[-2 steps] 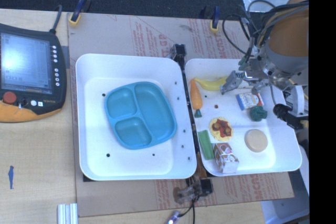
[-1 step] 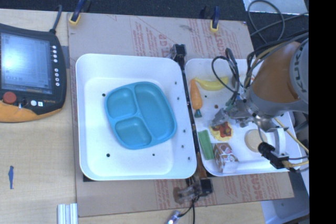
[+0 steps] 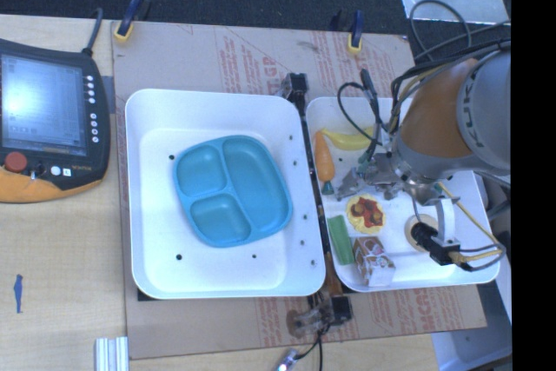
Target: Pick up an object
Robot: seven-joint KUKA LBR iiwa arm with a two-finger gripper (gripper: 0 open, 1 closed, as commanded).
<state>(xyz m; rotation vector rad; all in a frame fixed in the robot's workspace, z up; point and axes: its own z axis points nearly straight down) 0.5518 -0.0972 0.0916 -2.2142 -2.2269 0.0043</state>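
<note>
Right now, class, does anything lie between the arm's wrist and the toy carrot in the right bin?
Nothing visible does. The carrot lies uncovered by the right bin's left wall, left of the wrist, with bare floor between.

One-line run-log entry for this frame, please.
arm: over right bin | hand: low near carrot and banana | grasp: unconfirmed | left bin: blue divided plate

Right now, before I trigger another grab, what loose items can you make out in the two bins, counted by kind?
Blue divided plate, left bin: 1
Orange carrot, right bin: 1
Yellow banana: 1
Pizza slice: 1
Green stick-shaped piece: 1
Brown-and-white packet: 1
Total: 6. The arm covers part of the right bin, so more may be hidden.
</note>
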